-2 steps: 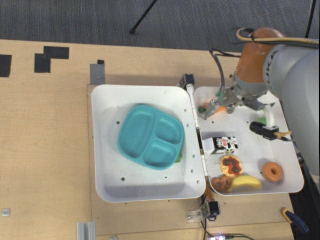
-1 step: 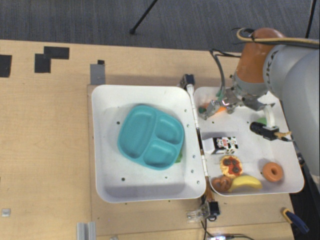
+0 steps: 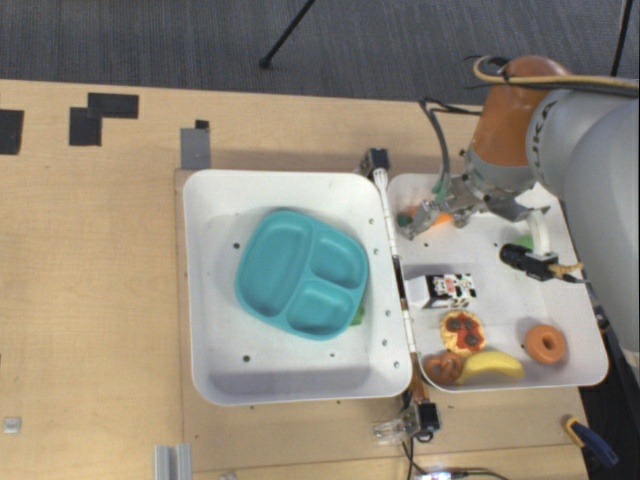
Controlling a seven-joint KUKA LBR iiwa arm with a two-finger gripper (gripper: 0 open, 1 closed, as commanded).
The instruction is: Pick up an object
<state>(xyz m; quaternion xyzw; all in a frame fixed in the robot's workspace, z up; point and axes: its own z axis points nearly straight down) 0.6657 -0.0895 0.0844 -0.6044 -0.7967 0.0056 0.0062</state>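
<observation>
Desk (image 3: 90,298) carries left bin (image 3: 205,268) with teal divided plate (image 3: 300,273), and right bin (image 3: 585,363). Arm (image 3: 520,118) sets hand (image 3: 442,211) in right bin's far corner by the divider; apart or together, cannot tell. Banana (image 3: 495,366) and donut (image 3: 546,344) at front, well apart from hand. Small orange item (image 3: 426,221) just beside hand.

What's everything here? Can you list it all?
Bins: two, white, left bin and right bin side by side on the bench.
Plate: one, teal, divided, in the left bin.
Card: one, black and white, right bin's left side.
Pizza slice toy: one, red-yellow, below the card.
Banana: one, yellow, right bin's near edge.
Brown lump: one, left of the banana.
Doughnut: one, orange-brown, right bin's near right.
Small item: one, orange and green, right bin's far left corner.
Arm: one, grey with orange band, from the right.
Gripper: one, metal, by the small item.
</observation>
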